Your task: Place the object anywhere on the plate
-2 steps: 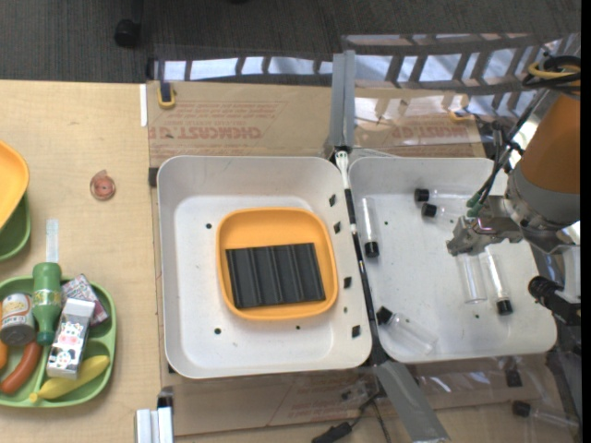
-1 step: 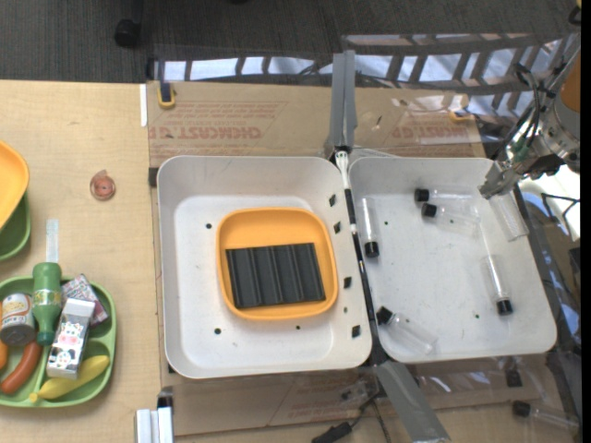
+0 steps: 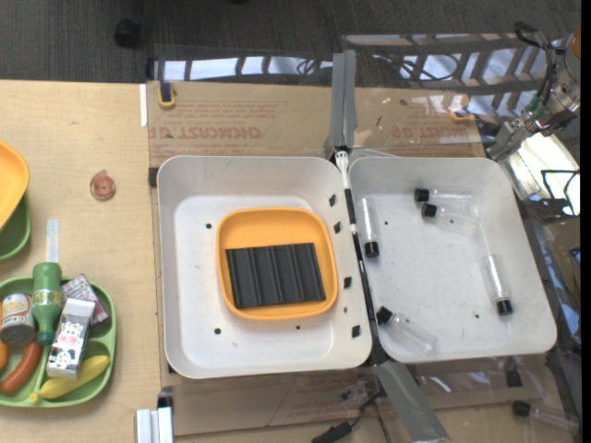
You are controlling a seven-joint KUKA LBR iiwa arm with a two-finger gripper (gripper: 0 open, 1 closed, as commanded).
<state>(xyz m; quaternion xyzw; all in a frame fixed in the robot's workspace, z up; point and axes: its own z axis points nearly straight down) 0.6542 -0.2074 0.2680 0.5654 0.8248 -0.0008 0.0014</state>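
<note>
An orange plate [image 3: 274,221] with rounded corners lies in the middle of the left white bin [image 3: 185,275]. A dark grey ribbed block [image 3: 280,275] rests flat on the plate and covers most of its lower half. In the right white bin [image 3: 434,275] lie several clear tubes with black caps: one along the left wall [image 3: 368,229], one near the top [image 3: 450,203], one on the right side [image 3: 495,282] and one at the lower left corner [image 3: 404,331].
Both bins sit on brown cardboard [image 3: 240,127]. On the wooden bench to the left are a green tray of toy food [image 3: 55,340], an orange bowl [image 3: 9,187] and a small pink disc [image 3: 102,186]. A metal frame with cables [image 3: 517,90] stands at the upper right.
</note>
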